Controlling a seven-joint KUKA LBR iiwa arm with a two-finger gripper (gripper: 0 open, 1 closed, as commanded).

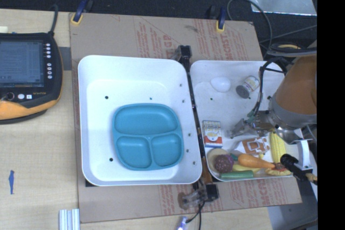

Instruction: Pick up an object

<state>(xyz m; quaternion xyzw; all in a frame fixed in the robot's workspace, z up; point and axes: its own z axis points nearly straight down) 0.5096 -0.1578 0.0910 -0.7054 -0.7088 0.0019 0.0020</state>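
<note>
Bins sit side by side: the left bin (91, 116) holds a blue divided tray (147, 136); the right bin (202, 75) holds a white egg (220, 84), small can (248, 85), carton (212, 133), carrot (256, 161) and corn (276, 148). Whether the hand (245, 126) above them grips anything, I cannot tell.

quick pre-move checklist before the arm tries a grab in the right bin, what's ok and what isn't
1. Gripper placed over the right bin: ok.
2. Finger state readable: cannot tell, too small and blurred.
3. Object already between the fingers: cannot tell; nothing visibly held.
4. Targets within reach: ok; small carton, corn cob and carrot lie close by.
5. Targets well separated: not ok; the carrot, corn and other toy food crowd the front corner. The white egg-like object and small can sit apart.
6. Blue divided tray in the left bin out of the way: ok.
</note>
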